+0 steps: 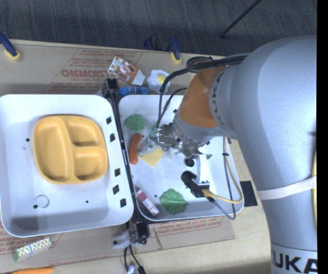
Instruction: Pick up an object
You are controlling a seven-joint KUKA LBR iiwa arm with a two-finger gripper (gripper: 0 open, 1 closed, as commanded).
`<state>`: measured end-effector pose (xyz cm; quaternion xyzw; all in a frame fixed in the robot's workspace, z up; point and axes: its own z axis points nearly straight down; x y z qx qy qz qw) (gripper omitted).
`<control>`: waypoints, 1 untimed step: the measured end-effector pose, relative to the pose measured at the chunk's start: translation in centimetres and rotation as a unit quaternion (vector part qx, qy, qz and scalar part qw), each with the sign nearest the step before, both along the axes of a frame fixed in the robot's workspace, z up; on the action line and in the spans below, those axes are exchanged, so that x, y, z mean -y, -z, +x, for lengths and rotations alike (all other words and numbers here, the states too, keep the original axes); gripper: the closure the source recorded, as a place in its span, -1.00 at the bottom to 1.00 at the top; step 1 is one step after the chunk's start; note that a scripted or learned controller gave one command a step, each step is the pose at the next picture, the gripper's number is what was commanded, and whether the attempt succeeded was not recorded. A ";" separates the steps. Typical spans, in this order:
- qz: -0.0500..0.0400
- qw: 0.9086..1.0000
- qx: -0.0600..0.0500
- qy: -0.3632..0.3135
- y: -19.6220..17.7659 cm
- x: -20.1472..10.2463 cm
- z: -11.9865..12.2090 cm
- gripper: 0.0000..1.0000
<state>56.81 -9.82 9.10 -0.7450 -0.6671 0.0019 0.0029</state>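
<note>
Down in the right bin (223,207), end effector (154,143) low over a cluster at the bin's left side. Open or clenched: impossible to tell, with the wrist and cabling covering it.

Closest candidate: the yellow wedge (152,157), lying flat just beneath and slightly near of the end effector. Just left of it, the orange sausage (134,148), close to the bin wall. Farther back, the green broccoli (134,122). Best to settle on one item and descend straight onto its middle; probably the wedge, though flat and thin, so likely to slip unless gripped low across its narrow width. Sausage crowded against the wall, with little room on the left side.

Near edge of the same bin: green leaf (173,201) and a small red pack (148,203), well apart from the end effector. A yellow cable (227,198) looping over the right part of the bin, a possible snag.

Left bin (9,153): a yellow divided tray (69,148), not in the way. Beyond the bins, on the counter (49,61), a snack packet (121,68) and blue clamps (7,44).
</note>
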 end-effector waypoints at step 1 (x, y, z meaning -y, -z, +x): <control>0.001 1.000 -0.001 -0.002 -1.0 0.0 0.0 1.00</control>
